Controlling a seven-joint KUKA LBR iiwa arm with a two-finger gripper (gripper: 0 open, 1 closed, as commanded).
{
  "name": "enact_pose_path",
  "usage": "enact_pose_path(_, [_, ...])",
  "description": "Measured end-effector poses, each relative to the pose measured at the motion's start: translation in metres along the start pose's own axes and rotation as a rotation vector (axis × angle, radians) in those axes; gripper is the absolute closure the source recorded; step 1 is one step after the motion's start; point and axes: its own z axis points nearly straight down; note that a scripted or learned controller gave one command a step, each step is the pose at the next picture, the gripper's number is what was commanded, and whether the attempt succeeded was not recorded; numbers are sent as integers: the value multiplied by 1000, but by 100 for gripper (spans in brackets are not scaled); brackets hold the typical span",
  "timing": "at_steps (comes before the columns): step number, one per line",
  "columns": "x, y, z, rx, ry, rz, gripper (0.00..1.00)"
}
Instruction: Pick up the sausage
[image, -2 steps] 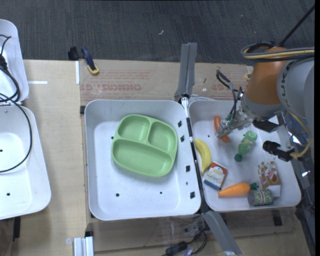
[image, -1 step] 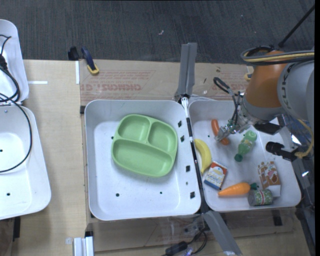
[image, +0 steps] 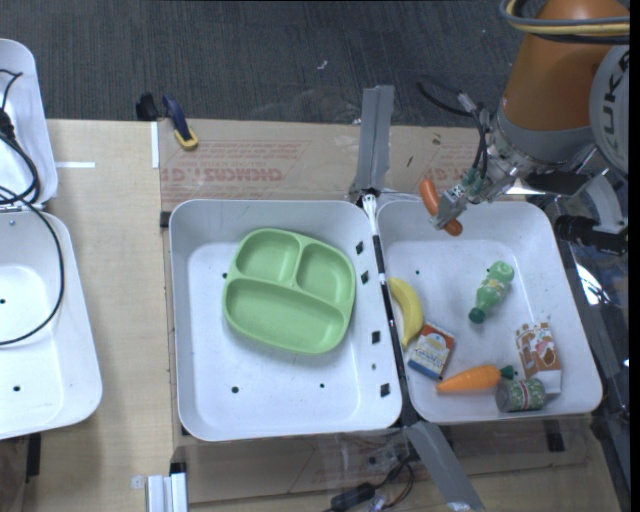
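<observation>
Pick looks mostly done from my end: sausage (image: 437, 206) off bin floor, hanging over upper left corner of right bin (image: 560, 250), upper right of frame. Gripper (image: 452, 204) clamped on it, sausage poking out above and below fingers. Left for me: lift clear, hope grip holds. Banana (image: 405, 308), bottle (image: 490, 290), carrot (image: 468, 379) untouched lower down.

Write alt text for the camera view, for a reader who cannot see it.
The robot's hand holds an orange-red sausage above the far left corner of the right bin, which contains a banana, green bottle, carrot, two small cartons and a can. The left bin holds a green divided plate.
</observation>
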Motion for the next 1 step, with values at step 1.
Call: enact_pose_path(1, [4, -11, 76, 5, 2, 423, 100])
